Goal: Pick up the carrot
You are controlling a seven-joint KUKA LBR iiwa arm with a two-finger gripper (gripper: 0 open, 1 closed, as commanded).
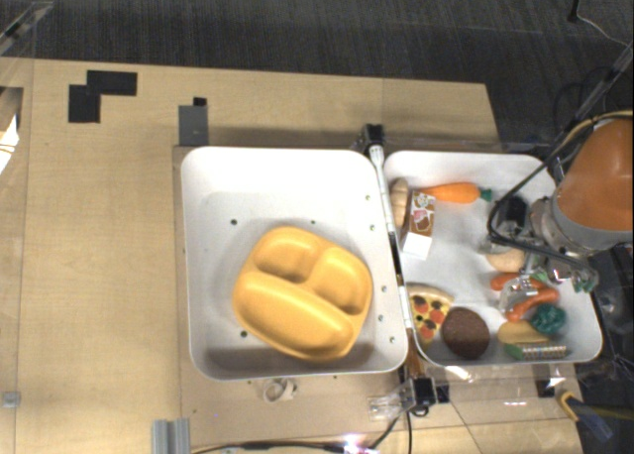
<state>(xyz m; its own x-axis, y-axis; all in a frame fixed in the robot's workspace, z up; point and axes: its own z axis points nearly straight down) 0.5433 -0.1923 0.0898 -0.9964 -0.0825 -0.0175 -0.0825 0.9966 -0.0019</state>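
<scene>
the carrot [454, 192] lies at the right bin's [466, 160] far edge, beside a small packet [421, 214]. the pincer [525, 288] hangs well apart from it, over clutter near the front; its state cannot be told. risk: descending here grabs another toy instead.

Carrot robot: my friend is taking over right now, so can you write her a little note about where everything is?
Claw: low over the right bin's right side, above small toys; nothing seen held, and open or shut is unclear.
Carrot: lying at the top of the right bin, apart from the claw.
Left bin: holds a big yellow bread-like toy.
Done: nothing yet.
Left: move to the carrot, grab it, lift it.
</scene>
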